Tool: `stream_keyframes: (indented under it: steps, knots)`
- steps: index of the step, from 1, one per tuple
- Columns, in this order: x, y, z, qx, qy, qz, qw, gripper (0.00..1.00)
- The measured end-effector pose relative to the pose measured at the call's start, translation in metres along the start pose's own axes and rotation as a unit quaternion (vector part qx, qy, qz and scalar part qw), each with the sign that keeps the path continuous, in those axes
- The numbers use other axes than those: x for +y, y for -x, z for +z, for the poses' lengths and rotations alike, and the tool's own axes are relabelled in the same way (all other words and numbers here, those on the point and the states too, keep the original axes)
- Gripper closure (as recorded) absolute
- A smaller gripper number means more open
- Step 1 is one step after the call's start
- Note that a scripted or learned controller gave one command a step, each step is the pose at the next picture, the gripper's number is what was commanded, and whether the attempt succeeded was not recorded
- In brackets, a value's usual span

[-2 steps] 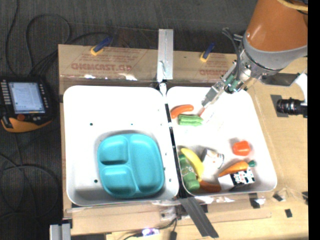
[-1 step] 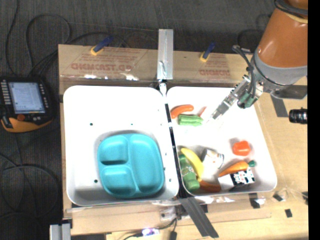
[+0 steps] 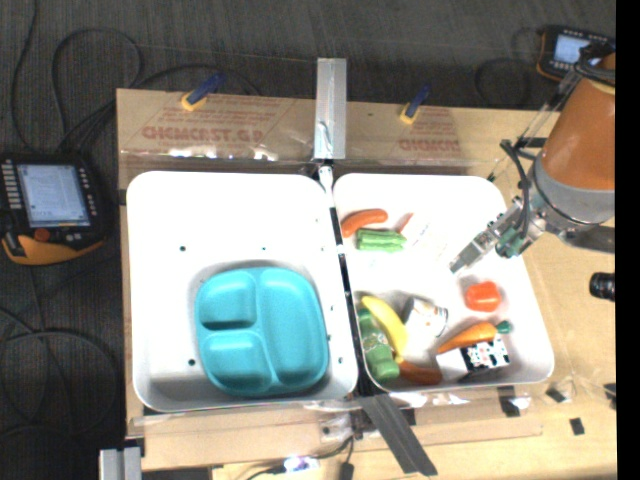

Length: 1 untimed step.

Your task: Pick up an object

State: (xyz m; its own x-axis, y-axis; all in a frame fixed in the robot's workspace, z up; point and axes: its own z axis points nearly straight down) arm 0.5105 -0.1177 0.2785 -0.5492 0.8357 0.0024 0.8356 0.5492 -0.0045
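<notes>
The right bin holds several small items: an orange sausage and a green piece near its back left, an orange-red tomato at the right, a banana, a white cup, a carrot and a black-and-white dotted block toward the front. My gripper hangs over the right bin's right half, just above and left of the tomato, fingers pointing down-left. Nothing shows between the fingers.
The left bin carries a teal divided plate. A green bottle-like item and a brown piece lie by the banana. A handheld pendant sits off the bench at the left. Cardboard lies behind the bins.
</notes>
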Motion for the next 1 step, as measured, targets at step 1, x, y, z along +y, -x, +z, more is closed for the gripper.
stream_keyframes:
  steps: [1]
  knots:
    - [0.0327, -0.0911, 0.0989, 0.001, -0.001, 0.008, 1.0, 1.0]
